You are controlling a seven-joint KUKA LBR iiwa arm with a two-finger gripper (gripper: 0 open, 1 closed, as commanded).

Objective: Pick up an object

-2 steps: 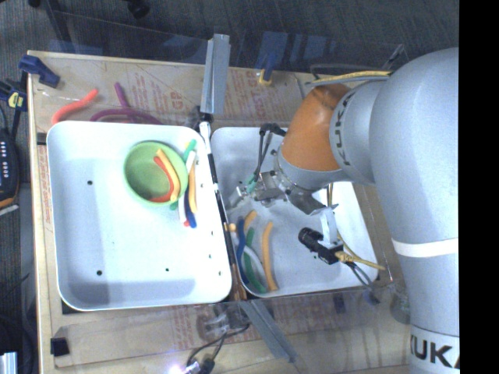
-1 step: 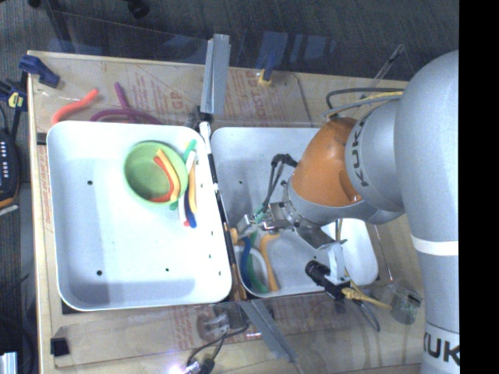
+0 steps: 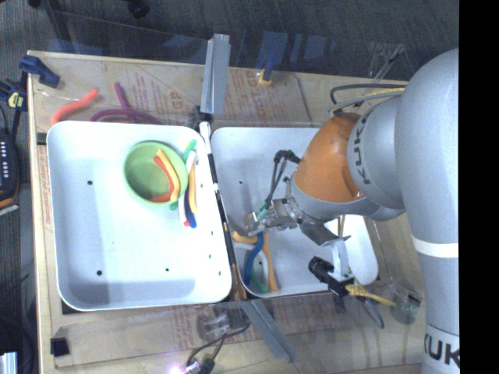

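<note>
Gripper (image 3: 261, 218) low in right bin (image 3: 234, 150), lower centre of frame, above blue, orange and green strips (image 3: 257, 267) at bin's near-left corner. Jaw state impossible to tell. Best descent: straight down onto one strip, clear of bin wall.

It looked like a robot lab. A big grey robot arm (image 3: 405, 154) reached over a wooden surface (image 3: 312, 92) with two white bins (image 3: 78, 209). Loose cables (image 3: 117, 115) lay behind the bins, above dark carpet (image 3: 312, 14).

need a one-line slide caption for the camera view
KUKA arm reaches into the right bin, gripper low over thin coloured pieces; green bowl sits in the left bin.
</note>
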